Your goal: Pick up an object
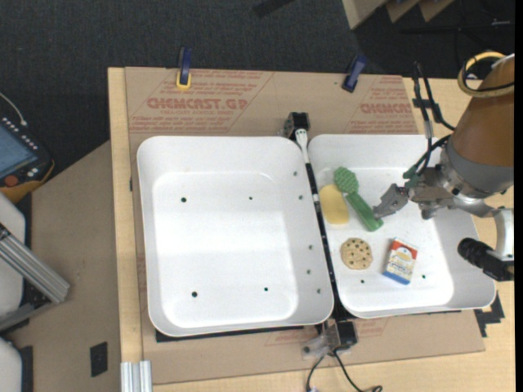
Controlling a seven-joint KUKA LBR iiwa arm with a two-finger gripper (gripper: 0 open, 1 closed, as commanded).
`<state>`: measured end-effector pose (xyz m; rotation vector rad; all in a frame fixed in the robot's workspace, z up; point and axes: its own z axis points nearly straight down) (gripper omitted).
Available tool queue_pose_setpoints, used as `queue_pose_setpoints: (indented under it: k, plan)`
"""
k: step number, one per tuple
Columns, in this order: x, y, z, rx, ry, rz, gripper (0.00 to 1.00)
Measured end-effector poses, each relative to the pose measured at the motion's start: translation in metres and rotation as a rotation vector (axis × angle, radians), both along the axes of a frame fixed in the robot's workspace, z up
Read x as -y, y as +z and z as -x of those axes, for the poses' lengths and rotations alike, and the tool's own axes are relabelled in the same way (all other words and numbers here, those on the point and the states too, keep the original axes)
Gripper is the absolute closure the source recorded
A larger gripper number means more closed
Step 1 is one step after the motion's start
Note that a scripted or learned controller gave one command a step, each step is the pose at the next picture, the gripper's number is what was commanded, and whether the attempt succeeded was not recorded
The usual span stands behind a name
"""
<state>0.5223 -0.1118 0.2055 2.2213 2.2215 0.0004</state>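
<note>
Gripper (391,202) sits in the right bin (441,296), its grip impossible to read, just beside the green brush (356,198), which lies diagonally, bristles upper left, handle pointing lower right.

You have one fixed camera above the bench (245,96), looking down at a slant — far edge at 12 o'clock, near edge at 6. It sits far enough back to take in both bins whole: the left bin (163,162) toward 9 o'clock, the right bin (441,300) toward 3. The arm (486,129) enters from 3 o'clock — dark floor lies beyond the bench.
</note>
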Motion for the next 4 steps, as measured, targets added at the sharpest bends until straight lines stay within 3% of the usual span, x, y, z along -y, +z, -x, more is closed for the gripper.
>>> queue_pose_setpoints:
  k: [1,2,3,4]
  plan:
    - [-0.011,-0.108,0.032,-0.011,0.0,-0.003,0.0]
    - [-0.009,-0.092,0.029,0.002,-0.003,0.001,1.0]
    - [-0.083,-0.016,-0.047,0.014,0.011,-0.002,1.0]
    - [-0.146,0.003,-0.034,0.004,0.007,-0.002,1.0]
